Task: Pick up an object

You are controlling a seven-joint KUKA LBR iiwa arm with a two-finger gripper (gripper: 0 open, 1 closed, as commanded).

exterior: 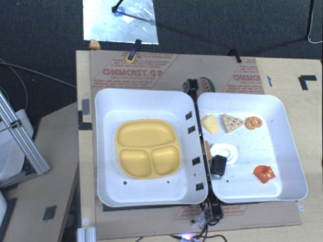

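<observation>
The right white bin (287, 135) holds several small items. A yellow cheese block (211, 124) lies near its left wall, with a tan waffle-like wedge (232, 122) and an orange pretzel (253, 122) to its right. A white round piece (225, 152) sits lower, and a black block (218, 165) touches its lower left edge. A red-orange piece (264, 173) rests toward the front right. The left white bin (103, 135) carries a yellow divided tray (148, 147) with three compartments.
Both bins stand on a cardboard sheet (151, 72) over the wooden bench. A shiny metal plate (120, 13) lies on the dark floor behind. An aluminium frame (22, 145) stands at the left edge. A blue and yellow clip (133, 51) sits on the cardboard's back edge.
</observation>
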